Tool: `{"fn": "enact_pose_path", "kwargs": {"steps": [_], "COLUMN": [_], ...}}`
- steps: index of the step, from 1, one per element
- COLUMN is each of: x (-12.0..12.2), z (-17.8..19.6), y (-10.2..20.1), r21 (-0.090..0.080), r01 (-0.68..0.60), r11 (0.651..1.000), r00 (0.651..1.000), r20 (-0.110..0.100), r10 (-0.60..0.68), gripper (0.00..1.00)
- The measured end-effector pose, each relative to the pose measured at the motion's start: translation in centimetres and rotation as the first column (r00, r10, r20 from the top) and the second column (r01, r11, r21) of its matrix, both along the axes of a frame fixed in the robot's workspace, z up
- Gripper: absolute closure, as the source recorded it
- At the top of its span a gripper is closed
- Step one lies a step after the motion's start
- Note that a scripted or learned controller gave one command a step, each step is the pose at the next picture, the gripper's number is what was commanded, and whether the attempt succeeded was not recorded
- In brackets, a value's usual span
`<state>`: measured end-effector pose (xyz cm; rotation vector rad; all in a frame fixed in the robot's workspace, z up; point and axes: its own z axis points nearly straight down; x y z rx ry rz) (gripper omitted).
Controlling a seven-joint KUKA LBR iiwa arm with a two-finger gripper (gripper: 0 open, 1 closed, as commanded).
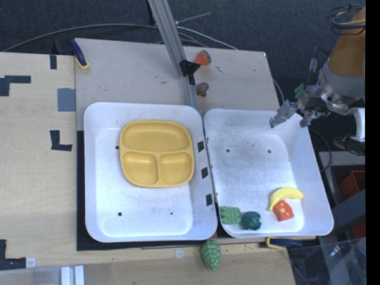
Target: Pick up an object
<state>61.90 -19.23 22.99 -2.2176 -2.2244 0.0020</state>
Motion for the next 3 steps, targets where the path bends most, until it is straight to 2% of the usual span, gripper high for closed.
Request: {"fn": "enact_pose_path", "kwargs": {"steps": [1, 3], "x": [0.0, 0.6], "z": [0.0, -9.4], "y": [0.0, -0.9], "r21": [-0.001, 0.000], "r01": [0.000, 0.001], "r11": [1.000, 1.000], "r00": [1.000, 1.000], "r20": [0.000, -0.004], "r10": [0.000, -0.001], "gripper": [0.00, 0.00]}}
